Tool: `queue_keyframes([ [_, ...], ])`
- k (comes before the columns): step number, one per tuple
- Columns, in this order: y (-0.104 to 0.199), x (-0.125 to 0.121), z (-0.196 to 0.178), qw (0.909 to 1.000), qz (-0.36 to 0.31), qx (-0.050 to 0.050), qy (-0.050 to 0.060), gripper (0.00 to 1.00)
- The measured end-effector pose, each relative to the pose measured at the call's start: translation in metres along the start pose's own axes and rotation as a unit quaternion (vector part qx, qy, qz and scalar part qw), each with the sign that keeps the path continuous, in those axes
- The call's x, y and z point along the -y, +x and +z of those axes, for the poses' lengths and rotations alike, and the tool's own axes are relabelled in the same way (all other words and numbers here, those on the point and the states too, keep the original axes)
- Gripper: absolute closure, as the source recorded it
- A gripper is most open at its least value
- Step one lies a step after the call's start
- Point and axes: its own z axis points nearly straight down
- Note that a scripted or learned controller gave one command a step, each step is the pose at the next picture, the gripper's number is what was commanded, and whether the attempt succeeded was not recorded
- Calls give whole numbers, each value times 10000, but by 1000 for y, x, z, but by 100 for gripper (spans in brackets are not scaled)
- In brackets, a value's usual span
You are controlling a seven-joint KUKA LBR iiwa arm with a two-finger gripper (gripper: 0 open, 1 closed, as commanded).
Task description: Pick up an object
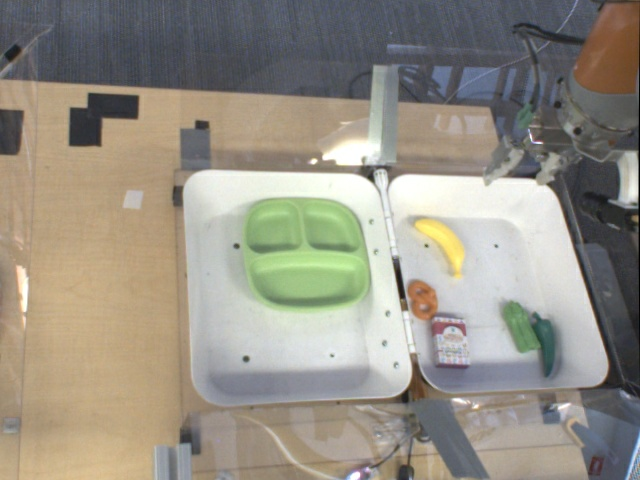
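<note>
Banana point(441, 242) lies below-left of our gripper point(522, 160) | fingers spread wide, nothing held | we hover above the right bin point(575, 258), poised to descend.

Green tray point(305, 252), yellow banana point(442, 243)

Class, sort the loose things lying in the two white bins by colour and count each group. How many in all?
Green: 3 (divided plate, light green vegetable, dark green vegetable)
Yellow: 1 (banana)
Brown: 1 (pretzel)
Red: 1 (small red box)
Total: 6
</note>
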Motion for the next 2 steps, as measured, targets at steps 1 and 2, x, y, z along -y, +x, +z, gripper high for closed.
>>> queue_keyframes([
  [1, 31, 11, 143, 9988, -487, 1, -19, 0],
  [2, 48, 2, 147, 9954, -960, 3, -17, 0],
])
